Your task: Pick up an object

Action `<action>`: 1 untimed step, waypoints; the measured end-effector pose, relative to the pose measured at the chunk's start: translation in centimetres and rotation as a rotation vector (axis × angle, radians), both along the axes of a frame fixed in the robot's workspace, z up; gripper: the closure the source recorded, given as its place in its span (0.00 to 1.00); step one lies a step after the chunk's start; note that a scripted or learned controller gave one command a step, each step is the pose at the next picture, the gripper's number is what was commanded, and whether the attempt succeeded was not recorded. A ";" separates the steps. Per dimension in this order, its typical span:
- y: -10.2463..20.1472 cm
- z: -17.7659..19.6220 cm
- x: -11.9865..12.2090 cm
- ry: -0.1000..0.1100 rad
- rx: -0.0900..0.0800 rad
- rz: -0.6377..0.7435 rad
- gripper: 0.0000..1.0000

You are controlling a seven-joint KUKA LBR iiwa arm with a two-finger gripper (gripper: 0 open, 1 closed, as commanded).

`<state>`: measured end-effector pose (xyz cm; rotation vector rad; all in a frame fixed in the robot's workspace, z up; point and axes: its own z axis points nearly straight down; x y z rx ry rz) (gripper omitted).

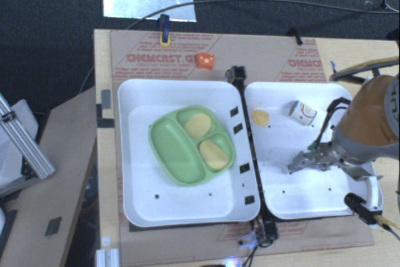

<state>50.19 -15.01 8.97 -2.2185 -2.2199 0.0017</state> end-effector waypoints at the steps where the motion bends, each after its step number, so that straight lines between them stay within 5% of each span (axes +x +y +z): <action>1: -0.1 1.4 0.2 -0.006 -0.002 0.000 1.00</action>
